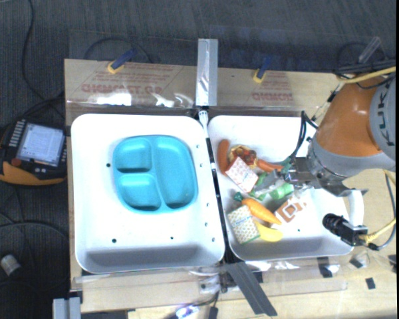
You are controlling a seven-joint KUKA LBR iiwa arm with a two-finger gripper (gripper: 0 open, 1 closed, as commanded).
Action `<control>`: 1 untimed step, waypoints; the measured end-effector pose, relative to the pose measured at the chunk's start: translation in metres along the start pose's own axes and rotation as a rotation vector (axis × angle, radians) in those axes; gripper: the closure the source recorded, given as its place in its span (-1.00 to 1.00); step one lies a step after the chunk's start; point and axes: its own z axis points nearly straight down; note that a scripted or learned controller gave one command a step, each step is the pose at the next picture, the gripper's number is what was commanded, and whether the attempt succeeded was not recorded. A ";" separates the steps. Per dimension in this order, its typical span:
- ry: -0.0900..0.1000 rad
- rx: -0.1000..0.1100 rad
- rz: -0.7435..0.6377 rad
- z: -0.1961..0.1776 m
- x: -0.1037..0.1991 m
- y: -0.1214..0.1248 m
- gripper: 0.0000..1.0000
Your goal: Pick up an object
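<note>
Crowding right bin (319,241): carrot (259,210), yellow piece (271,234), checkered packets, green item, all touching. Gripper (298,178) hovering at pile's right edge; opening cannot be told, nothing seen held. Risk: gripper catching two neighbours, or nudging carrot aside.

The orange band of the grey robot arm (359,121), over the right edge of the bench, carries large dark letters reading "KU", cut off by the frame edge. Along the far edge of the bench, two sheets of brown cardboard bear faded red printing: the left sheet (123,87) shows a line of upside-down capitals too washed out to spell, and the right sheet (274,96) a shorter red word, equally unreadable. The small handheld screen unit (34,146) on the floor beyond the bench's left edge glows, but its text is too small to read.
</note>
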 end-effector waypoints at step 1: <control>0.001 -0.004 -0.083 0.082 0.004 -0.014 -1.00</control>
